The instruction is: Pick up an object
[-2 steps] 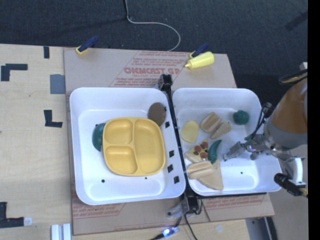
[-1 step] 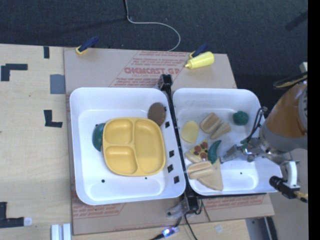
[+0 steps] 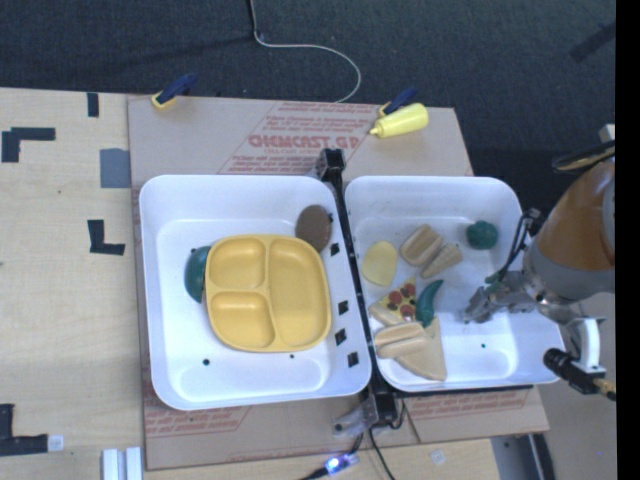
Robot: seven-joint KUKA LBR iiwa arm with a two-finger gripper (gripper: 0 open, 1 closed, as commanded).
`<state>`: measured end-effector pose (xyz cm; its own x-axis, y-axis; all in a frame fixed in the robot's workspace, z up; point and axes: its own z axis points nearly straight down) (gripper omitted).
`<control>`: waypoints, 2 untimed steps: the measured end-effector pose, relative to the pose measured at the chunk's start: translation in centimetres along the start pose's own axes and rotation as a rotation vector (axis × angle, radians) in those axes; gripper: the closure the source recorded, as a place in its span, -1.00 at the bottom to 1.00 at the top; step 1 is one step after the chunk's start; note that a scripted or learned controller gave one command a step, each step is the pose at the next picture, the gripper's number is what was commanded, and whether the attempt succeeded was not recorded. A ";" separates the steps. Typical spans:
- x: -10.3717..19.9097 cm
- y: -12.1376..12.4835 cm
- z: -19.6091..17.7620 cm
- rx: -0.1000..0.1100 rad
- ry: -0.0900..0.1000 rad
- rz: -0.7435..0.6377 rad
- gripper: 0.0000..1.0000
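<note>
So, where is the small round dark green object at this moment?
The small round dark green object lies in the right bin, near its far right corner, right of the tan bread-like pieces and up-left of the gripper.

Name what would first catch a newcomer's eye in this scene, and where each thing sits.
The yellow divided tray dominates the left bin. In the right bin, food-like pieces crowd the side nearest the divider, with a green ball apart near the far corner. The pincer hangs over that bin's right side.

Grey arm point(image 3: 560, 268), orange band above wrist, dark cable alongside, small metallic jaws
</note>
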<state>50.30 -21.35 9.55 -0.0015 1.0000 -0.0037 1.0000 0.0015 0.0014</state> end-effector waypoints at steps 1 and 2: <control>0.8 -0.1 -4.6 -0.001 0.003 0.000 1.00; 0.7 0.8 -9.3 -0.002 0.002 0.000 1.00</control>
<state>51.08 -20.58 18.81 -0.0019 1.0000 -0.0016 1.0000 0.0019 0.0032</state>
